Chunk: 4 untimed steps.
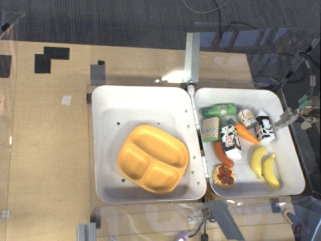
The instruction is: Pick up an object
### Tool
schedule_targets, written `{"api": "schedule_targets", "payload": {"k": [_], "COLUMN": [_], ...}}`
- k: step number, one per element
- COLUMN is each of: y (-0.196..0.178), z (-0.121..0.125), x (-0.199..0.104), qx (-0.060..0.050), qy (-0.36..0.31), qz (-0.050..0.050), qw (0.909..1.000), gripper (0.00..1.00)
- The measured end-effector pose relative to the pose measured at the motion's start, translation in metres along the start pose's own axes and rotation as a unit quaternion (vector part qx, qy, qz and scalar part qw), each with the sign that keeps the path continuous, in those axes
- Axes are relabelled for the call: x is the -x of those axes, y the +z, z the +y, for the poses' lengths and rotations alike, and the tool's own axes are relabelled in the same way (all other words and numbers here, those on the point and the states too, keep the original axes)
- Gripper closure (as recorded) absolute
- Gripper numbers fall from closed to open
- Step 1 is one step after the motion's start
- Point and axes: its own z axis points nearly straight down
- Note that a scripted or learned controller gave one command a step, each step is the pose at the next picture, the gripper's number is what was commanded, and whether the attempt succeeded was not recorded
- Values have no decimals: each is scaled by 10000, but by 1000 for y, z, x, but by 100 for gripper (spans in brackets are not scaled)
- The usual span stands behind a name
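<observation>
Jaws are hanging at the right edge, just past the right bin's [288, 134] right rim and level with its far half. They're too small and blurry to say whether they're apart or together, and nothing is showing between them.

All the small pickable stuff is sitting in that right bin. Nearest is a little round tart [223, 175] by the near-left corner, with two bananas [265, 165] lying side by side to its right. A bit further back, a red pepper [223, 154] is lying slanted, touching a cow-print carton [230, 137]. A carrot [247, 133] is lying slanted just right of that carton, with a second carton [264, 128] beyond it. A green mesh packet [210, 129] is sitting against the left wall. At the far end, a can [246, 116] and a green bottle [218, 110] are lying.

The left bin [108, 134] is holding one big yellow tray [153, 158] with compartments, sitting towards the near side.

Both bins are resting on a tan tabletop [45, 149], with black patches [50, 58] at its far-left end.
</observation>
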Motion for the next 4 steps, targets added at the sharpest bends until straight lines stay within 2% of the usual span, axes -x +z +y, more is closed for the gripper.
{"api": "schedule_targets", "payload": {"k": [1,2,3,4], "y": [-111,-123,-129,-167], "z": [-12,-9,-28,-34], "x": [-1,-1,0,-18], "qx": [10,45,12,25], "qy": [-1014,-1048,-1964,-1803], "qz": [-5,-24,-13,-16], "qw": [9948,9945,9805,9836], "gripper": [0,100,100,100]}}
